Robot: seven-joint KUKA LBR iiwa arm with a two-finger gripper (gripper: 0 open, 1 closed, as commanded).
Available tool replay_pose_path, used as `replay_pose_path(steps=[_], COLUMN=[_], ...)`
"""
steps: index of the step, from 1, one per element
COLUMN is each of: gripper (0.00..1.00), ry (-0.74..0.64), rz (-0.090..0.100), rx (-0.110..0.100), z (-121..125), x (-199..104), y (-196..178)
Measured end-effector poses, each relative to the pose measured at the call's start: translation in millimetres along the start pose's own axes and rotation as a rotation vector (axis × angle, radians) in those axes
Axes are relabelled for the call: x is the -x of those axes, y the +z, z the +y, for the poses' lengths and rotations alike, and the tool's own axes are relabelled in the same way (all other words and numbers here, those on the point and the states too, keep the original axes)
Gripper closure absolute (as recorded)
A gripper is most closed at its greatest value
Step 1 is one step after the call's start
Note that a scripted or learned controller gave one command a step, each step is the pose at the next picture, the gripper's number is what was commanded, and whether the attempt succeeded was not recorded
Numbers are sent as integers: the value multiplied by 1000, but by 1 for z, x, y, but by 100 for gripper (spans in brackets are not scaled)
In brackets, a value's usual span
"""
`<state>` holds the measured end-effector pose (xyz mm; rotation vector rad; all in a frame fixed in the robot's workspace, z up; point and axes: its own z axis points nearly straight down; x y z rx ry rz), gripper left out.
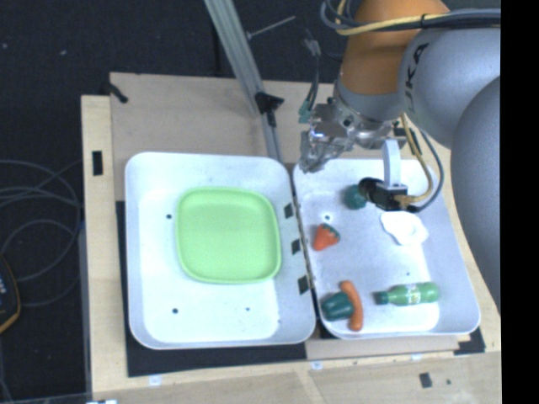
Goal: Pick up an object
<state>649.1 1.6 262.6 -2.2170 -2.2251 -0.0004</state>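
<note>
My gripper hangs over the far left corner of the right bin, under the orange wrist band. Nothing shows beneath it. In this bin lie a small red strawberry-like piece, a dark green round piece, a white lump, a green bottle on its side, and an orange carrot-like piece touching a dark green block. The red piece is the nearest, a short way in front of the gripper.
The left bin holds a light green square plate. A grey slanted pole rises behind the bins, close to the gripper's left. Cables loop from the wrist over the right bin's far side.
</note>
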Motion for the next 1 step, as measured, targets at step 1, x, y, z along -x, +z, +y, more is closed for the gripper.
replay_pose_path(steps=[1], gripper=[100], ry=[0], rz=[0], rx=[-1], z=[-7], x=[-56], y=[17])
